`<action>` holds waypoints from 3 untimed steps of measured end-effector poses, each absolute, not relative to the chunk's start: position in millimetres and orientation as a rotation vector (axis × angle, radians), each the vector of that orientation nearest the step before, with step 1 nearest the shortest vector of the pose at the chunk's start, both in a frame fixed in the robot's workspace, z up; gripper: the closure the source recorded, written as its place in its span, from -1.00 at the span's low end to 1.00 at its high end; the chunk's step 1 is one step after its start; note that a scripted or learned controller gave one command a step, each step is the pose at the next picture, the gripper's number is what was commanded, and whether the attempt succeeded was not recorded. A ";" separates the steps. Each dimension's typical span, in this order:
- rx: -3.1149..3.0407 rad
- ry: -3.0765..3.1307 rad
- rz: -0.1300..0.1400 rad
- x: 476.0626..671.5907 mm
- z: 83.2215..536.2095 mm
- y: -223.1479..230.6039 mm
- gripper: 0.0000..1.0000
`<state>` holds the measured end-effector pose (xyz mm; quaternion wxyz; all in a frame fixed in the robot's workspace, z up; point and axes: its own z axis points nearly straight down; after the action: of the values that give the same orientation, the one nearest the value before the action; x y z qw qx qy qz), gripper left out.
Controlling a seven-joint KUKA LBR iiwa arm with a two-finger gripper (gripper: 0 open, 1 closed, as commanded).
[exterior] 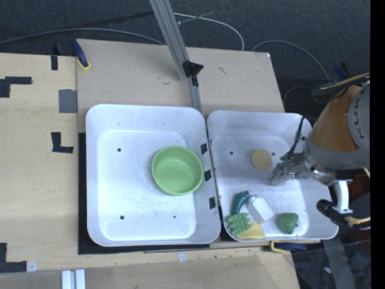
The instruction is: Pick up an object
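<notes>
gripper (281,174) low in right bin (240,122); seemingly just beside tan disc (261,159)

Even, soft overhead light — faint shadows, slightly grainy, mildly blurred picture.

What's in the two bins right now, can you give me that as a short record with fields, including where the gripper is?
left bin: green bowl, right of centre
right bin: tan disc; white block; green and yellow items near front wall; small green object
gripper: over right bin, just right of the disc
held: nothing seen between fingers
</notes>
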<state>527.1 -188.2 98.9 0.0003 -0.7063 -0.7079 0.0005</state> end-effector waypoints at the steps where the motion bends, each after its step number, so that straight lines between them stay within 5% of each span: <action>1: -2.222 -2.227 -0.003 533.8 160.4 -186.4 1.00; 3: -2.223 -2.226 -0.002 532.7 268.4 -185.5 1.00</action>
<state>532.7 -185.5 268.4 -0.0024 -0.7067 -0.7075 -0.0007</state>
